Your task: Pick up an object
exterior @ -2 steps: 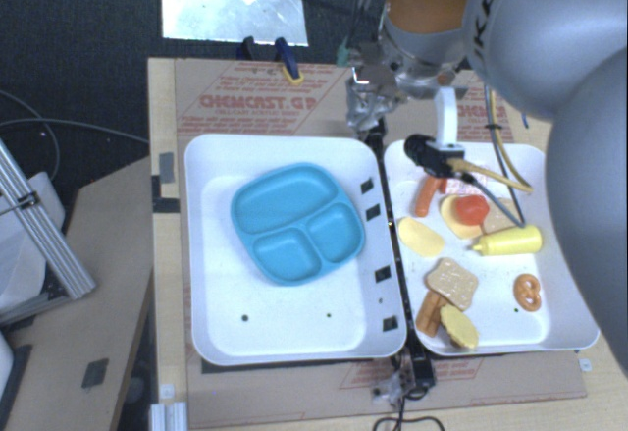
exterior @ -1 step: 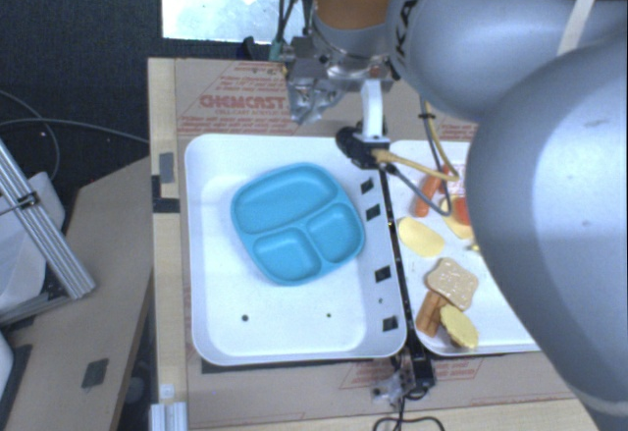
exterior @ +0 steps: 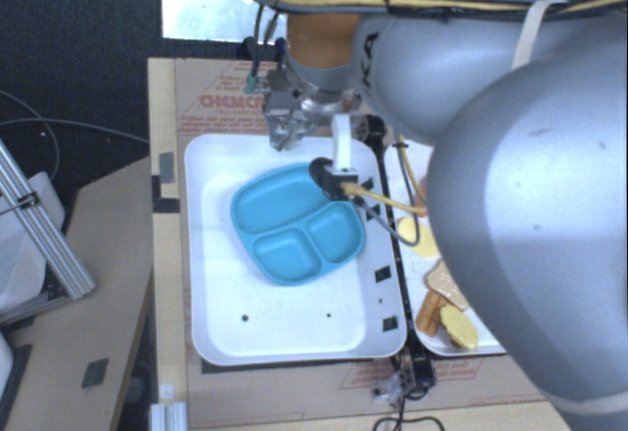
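So my gripper [exterior: 287,132] is hovering at the back edge of the left bin [exterior: 221,321], just behind the blue divided plate [exterior: 294,223] lying in it. Honestly can't tell if it's open or shut.

left bin [exterior: 216,321]: blue three-compartment tray [exterior: 294,231] lying tilted | hand [exterior: 287,133]: above tray's far edge | right bin [exterior: 461,349]: yellow and tan pieces [exterior: 446,306]

Dark wall [exterior: 78,7]; cardboard-topped bench [exterior: 211,90]; aluminium frame [exterior: 39,233] at left.
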### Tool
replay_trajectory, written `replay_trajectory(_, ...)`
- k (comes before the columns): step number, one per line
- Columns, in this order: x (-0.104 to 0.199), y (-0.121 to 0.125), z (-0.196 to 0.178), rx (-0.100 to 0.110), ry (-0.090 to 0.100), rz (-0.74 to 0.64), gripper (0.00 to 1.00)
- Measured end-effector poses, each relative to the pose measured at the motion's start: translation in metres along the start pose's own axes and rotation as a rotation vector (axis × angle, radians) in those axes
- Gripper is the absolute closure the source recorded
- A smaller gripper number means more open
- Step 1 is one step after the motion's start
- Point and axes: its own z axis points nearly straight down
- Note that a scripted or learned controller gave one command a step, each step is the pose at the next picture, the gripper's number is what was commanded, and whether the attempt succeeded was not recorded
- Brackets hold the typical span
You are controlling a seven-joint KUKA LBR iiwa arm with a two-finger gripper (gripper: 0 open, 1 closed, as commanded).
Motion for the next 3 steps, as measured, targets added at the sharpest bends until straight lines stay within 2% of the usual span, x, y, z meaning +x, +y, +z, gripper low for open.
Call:
replay_trajectory(1, 0.017, -0.005, -0.219, -0.024, 0.007, -0.001, 1.0)
replay_trajectory(2, -0.012, 0.009, -0.317, -0.018, 0.002, 0.007, 1.0)
replay_trajectory(3, 0.044, -0.022, -0.309, -0.004, 0.002, -0.003, 1.0)
